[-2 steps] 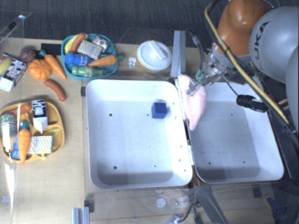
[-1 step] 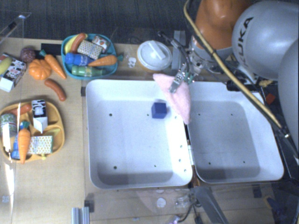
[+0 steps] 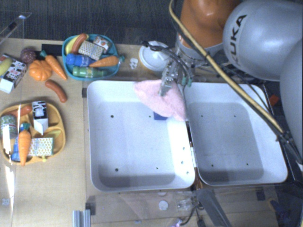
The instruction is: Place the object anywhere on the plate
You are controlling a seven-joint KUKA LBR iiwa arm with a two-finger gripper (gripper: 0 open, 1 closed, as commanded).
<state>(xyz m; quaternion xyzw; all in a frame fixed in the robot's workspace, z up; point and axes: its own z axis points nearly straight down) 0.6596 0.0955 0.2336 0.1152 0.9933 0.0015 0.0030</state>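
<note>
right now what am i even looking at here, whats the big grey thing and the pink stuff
One camera looks down at a slant on a bench. The big grey thing is a robot arm reaching in from the right. Its end effector hangs over the left white bin, its tip at a crumpled pink cloth; I cannot tell whether it grips the cloth. Something small and blue peeks out under the cloth. The right white bin sits beside it. Left of the bins are baskets of toy food.

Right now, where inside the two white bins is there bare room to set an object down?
The right bin has a bare floor throughout. In the left bin, the floor below the pink cloth is bare. It is crowded at the left bin's top right corner, where the gripper meets the cloth.
</note>
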